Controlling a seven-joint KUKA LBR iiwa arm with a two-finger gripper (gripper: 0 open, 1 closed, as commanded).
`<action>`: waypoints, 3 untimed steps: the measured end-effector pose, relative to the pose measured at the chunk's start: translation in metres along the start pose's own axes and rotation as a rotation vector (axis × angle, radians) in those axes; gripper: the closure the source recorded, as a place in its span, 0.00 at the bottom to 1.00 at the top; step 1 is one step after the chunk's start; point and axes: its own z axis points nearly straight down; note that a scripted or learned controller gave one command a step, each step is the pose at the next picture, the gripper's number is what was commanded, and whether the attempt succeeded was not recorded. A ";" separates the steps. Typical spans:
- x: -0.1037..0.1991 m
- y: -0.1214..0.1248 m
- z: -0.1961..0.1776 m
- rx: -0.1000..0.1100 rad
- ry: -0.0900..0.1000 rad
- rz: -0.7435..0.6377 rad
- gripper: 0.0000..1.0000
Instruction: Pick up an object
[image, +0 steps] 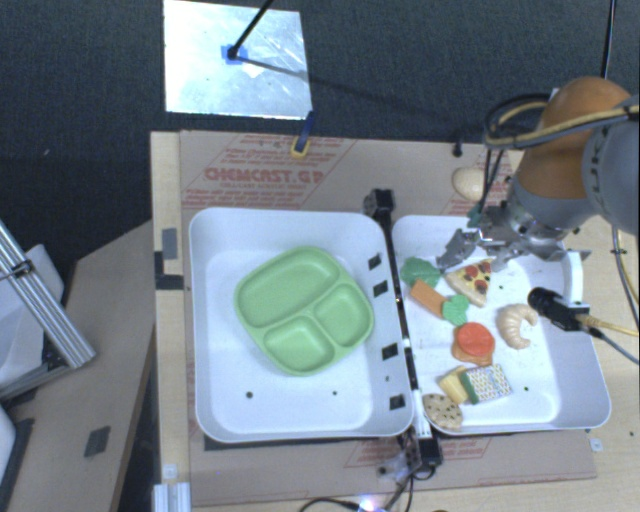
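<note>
Camera view had the green divided plate (303, 311) in the left bin (215, 400), and toy food in the right bin (585, 400): carrot (428, 297), pizza slice (472, 281), tomato (473, 342), croissant (517, 323). My tool (468, 248) hung just above the pizza slice (whether open or closed I could not tell).

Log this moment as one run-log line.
pincer over right bin, above pizza slice | nothing seen held | green tray in left bin

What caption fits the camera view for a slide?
Gripper hovers over toy food in right bin; green tray sits in left bin.
</note>
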 end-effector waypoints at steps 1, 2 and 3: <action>0.000 0.003 -0.007 -0.012 -0.001 -0.002 0.00; -0.008 0.003 0.039 -0.008 -0.002 0.001 0.00; -0.008 0.004 0.089 -0.014 -0.003 0.001 0.00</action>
